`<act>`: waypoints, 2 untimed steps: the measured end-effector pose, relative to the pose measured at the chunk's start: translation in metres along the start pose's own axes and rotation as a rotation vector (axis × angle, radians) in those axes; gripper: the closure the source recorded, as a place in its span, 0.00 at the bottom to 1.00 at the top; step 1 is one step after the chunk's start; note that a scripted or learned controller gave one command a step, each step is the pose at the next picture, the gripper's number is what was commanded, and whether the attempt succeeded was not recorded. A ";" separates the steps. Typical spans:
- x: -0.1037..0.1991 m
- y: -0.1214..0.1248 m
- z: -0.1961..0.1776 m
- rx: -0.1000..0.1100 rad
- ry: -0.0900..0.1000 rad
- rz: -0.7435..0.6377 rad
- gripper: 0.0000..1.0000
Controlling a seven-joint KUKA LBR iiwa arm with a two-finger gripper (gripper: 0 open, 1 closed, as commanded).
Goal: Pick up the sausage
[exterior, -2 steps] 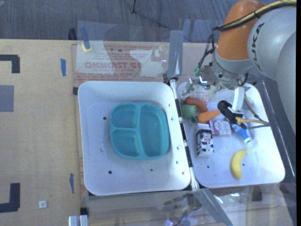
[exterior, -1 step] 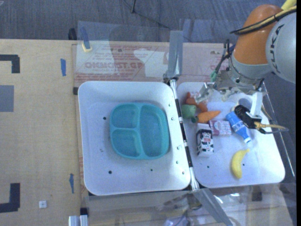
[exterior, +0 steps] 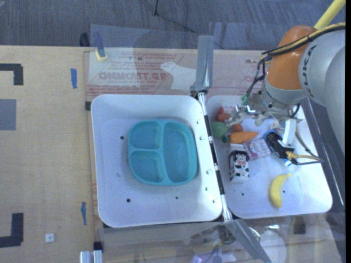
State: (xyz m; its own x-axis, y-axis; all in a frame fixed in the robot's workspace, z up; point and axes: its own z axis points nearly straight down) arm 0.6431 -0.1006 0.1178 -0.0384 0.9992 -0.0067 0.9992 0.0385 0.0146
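A small reddish-brown sausage [exterior: 222, 114] lies at the far left of the right bin [exterior: 307, 201], close to the divider. My gripper [exterior: 241, 114] hangs low over the bin just to the right of the sausage, among the cluster of toy food. Nothing can be seen held in it. The orange band of the arm [exterior: 288, 64] sits above and to its right.
Around the gripper lie a green item [exterior: 218, 129], an orange carrot [exterior: 243, 137], a pink packet [exterior: 258, 147], a cow-patterned carton [exterior: 239, 166] and a banana [exterior: 278, 189]. The left bin [exterior: 109, 196] holds a teal divided plate [exterior: 163, 152].
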 end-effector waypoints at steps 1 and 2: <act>-0.013 0.015 0.031 0.046 -0.005 -0.045 0.00; -0.009 0.015 0.023 0.053 0.004 -0.047 1.00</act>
State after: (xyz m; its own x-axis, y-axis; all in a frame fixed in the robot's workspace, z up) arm 0.6589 -0.1093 0.0952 -0.0851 0.9964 -0.0021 0.9956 0.0849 -0.0386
